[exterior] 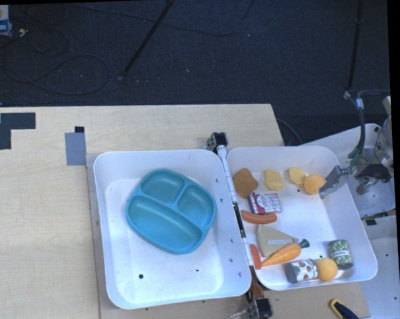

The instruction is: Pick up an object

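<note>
While its fingers cannot be made out clearly enough to tell whether they are spread or closed, the gripper [334, 181] sits at the right rim of the right bin [359, 229], with nothing visible between its tips. Just left of it lies an orange round fruit [313, 183], nearly touching the gripper's tip. Further left along the bin's upper part are two yellow pieces [297, 176] and [274, 179], then a brown piece [245, 182] near the divider. Below these rest a small red-and-white packet [266, 202], a sausage [259, 218], a wedge-shaped sandwich [275, 238] and a carrot [281, 254]. Along the bin's lower edge stand a tipped can [300, 271], a yellow ball [327, 269] touching it, and a green-labelled can [340, 254]. Beside it, the left bin [119, 284] holds a blue divided plate [170, 210]. Both bins rest on a wooden bench [37, 229].
</note>
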Available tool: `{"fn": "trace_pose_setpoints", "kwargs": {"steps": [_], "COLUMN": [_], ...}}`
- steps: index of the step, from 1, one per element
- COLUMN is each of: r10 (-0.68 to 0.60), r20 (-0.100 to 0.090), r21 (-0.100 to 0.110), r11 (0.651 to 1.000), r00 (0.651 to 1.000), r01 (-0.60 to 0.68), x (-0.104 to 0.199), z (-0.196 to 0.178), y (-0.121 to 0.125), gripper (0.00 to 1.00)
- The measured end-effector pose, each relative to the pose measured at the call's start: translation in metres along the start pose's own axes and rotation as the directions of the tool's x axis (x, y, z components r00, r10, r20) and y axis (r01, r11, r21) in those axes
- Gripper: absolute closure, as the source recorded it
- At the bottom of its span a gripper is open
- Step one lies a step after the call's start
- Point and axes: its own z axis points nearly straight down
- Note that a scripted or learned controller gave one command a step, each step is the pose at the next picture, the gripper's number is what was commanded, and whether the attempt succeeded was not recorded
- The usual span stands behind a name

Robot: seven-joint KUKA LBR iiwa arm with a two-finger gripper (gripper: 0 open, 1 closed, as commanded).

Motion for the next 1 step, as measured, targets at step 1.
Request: {"fn": "trace_pose_setpoints", "kwargs": {"steps": [1], "r10": [0.0], "r20": [-0.001], "r21": [0.003], "r11": [1.0], "r00": [1.0], "r01": [0.0], "x": [0.0509], "z": [0.1122], "y": [0.0221], "gripper": [0.0]}}
